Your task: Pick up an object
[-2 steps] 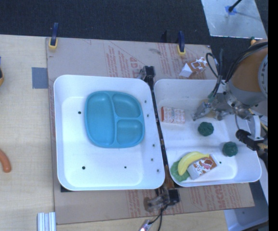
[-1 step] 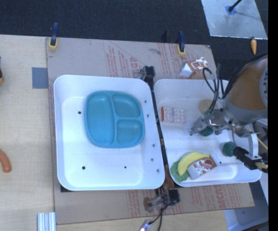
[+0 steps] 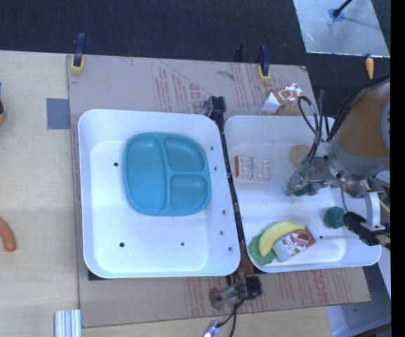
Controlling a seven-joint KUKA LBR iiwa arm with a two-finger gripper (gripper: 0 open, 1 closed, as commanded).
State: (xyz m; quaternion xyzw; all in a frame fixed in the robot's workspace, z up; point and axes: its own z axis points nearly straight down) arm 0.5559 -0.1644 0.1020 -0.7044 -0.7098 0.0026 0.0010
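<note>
Banana (image 3: 281,232) lies at the near edge of the right bin (image 3: 258,128), touching a small carton (image 3: 295,244). We see the gripper (image 3: 302,185) low over that bin's middle, but cannot tell its grip. A blue plate (image 3: 167,173) sits in the left bin (image 3: 153,258).

A robotics lab, we'd say.
We see cardboard (image 3: 188,83) clamped to the surface (image 3: 27,188), cabled arm (image 3: 360,128) at 3 o'clock.

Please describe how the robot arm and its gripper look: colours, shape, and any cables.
The arm is rounded and grey, with a broad orange band above the wrist. Black cables loop beside it. The gripper is a small metallic grey assembly. A white part with black pieces sits nearby.
</note>
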